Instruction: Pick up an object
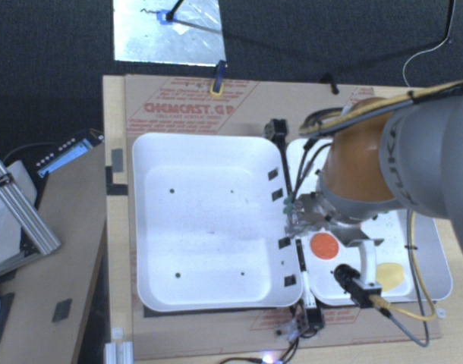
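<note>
We cannot tell the tool's (316, 220) state above the right bin (436, 268), so we risk missing the orange disc (324, 245) at its 6 o'clock.

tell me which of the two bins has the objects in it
The right bin, under the arm: an orange round object and a pale yellow one lie in it. The left bin shows bare white floor.

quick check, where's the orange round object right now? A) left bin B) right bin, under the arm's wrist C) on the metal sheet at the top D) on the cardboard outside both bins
B: the orange round object lies on the floor of the right bin, just below the arm's wrist, with a pale yellow object lying to its right in the same bin.
</note>
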`<state>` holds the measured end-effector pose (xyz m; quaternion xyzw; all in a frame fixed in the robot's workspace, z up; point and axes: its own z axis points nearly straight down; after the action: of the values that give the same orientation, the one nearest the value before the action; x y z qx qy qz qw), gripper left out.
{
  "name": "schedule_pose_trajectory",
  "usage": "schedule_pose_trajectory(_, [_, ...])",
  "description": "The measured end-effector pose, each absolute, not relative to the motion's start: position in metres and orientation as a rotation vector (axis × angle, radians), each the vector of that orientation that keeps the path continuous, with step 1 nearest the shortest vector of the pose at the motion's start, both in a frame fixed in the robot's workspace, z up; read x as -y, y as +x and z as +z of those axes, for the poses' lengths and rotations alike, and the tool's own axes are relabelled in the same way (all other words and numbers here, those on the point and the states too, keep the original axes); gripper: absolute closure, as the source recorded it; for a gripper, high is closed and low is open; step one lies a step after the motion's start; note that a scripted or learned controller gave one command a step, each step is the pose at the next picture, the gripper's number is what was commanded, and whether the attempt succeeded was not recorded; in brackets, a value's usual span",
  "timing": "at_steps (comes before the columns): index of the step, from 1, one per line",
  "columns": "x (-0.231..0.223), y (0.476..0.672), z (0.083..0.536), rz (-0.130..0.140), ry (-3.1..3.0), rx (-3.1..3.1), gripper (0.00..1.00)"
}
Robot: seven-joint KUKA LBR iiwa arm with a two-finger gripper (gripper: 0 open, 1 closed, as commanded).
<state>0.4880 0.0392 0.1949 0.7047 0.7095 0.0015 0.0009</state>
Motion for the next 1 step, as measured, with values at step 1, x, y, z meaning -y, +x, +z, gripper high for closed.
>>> schedule_pose_trajectory(1, [0.0018, 0.4881, 0.2988, 0.012, 2.215, -2.215, 1.0])
